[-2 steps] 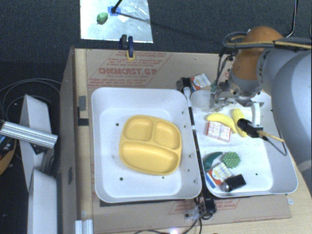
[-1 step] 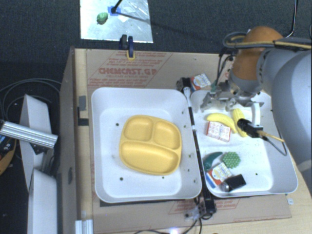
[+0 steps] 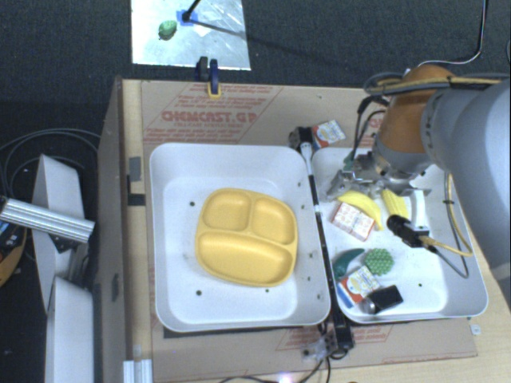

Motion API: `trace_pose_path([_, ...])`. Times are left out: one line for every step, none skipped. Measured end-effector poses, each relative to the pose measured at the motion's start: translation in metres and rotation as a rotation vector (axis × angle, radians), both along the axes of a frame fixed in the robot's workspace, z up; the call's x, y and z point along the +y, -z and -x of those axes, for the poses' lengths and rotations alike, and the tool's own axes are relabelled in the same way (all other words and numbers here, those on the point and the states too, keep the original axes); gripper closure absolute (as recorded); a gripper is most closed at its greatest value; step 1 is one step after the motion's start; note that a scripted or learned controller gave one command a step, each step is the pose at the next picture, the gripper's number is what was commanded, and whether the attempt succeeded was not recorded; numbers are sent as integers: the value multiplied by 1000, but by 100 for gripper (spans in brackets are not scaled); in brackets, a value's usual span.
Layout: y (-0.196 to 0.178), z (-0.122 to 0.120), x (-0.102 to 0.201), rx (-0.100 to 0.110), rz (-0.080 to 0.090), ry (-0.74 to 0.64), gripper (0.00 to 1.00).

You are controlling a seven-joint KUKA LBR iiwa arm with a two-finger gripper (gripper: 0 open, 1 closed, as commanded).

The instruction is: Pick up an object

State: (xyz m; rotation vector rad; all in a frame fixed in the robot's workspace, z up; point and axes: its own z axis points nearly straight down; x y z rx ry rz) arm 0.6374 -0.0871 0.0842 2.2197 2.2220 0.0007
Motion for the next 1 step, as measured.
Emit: trace_pose_path([-11,-1,0,-3,0,-1,100])
